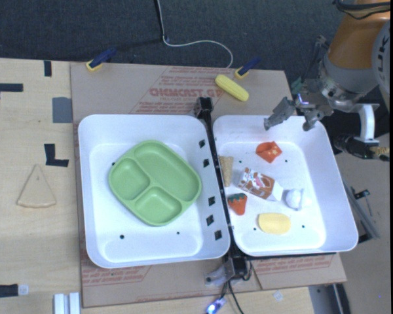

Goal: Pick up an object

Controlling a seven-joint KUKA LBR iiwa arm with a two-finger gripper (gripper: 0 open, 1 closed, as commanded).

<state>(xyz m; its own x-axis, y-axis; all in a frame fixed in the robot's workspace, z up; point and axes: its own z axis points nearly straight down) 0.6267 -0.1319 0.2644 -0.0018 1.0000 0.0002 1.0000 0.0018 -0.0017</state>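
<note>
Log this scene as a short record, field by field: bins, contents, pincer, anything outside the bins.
left bin: green divided plate
right bin: orange-red piece, cone, printed packet, strawberry-like toy, yellow lump, small whitish item
pincer: open, above the right bin's far edge, nothing between its fingers
outside bins: yellow corn-like toy on the cardboard

Yellow corn-like toy (232, 87) on brown cardboard (150, 90) behind the bins; blue-and-yellow clamps (101, 59) at the cardboard's far edge.
</note>
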